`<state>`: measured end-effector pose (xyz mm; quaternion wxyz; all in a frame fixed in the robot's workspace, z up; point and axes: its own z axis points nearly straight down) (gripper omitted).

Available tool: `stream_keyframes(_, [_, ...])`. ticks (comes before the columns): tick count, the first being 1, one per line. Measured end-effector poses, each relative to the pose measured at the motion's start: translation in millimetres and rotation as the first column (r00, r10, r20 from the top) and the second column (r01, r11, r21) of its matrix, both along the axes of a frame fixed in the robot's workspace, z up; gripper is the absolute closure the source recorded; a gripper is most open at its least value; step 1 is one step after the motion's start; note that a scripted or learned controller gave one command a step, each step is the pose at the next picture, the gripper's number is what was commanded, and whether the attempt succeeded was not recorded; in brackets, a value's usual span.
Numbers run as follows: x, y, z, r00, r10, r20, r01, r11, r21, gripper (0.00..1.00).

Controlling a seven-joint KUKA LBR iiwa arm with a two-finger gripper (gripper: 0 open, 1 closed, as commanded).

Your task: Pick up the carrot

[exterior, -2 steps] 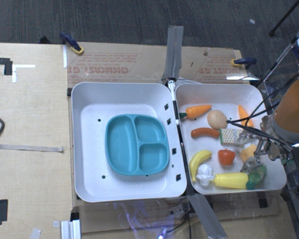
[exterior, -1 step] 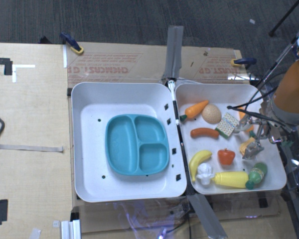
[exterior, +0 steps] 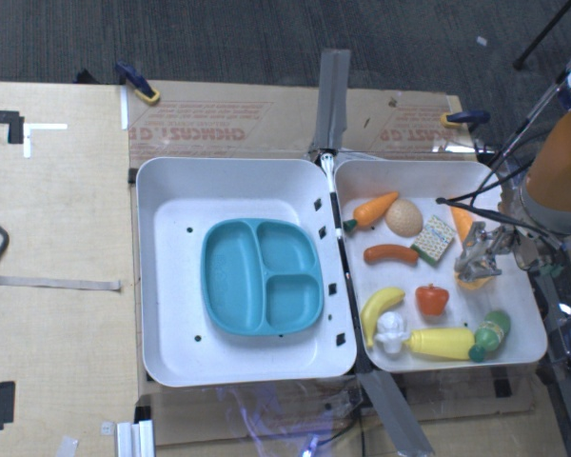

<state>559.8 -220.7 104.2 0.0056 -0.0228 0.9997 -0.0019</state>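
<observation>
We judge the carrot (exterior: 375, 208) light, stiff and slick, best pinched mid-body across its taper; whether the pincer (exterior: 476, 263) is clenched we cannot tell.

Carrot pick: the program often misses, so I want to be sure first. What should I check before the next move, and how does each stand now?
1. carrot in view, top left of the right bin: ok.
2. Carrot unobstructed from above: ok.
3. Room around it: not ok, the beige ball sits right beside its tip.
4. end effector above the carrot: not ok, it sits at the bin's right side.
5. End effector free of load: cannot tell.
</observation>
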Motion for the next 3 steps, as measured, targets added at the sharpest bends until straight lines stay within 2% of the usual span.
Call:
stream_keyframes(1, [62,64,87,1.0,0.015,-0.004,-0.015,1.0,0.003,1.0])
stream_keyframes(2, [62,63,86,1.0,0.014,-0.005,-0.014,1.0,0.003,0.0])
stream_keyframes(3, [59,-1,-2,0.999,-0.038,-0.007,0.038,0.999,0.003,0.0])
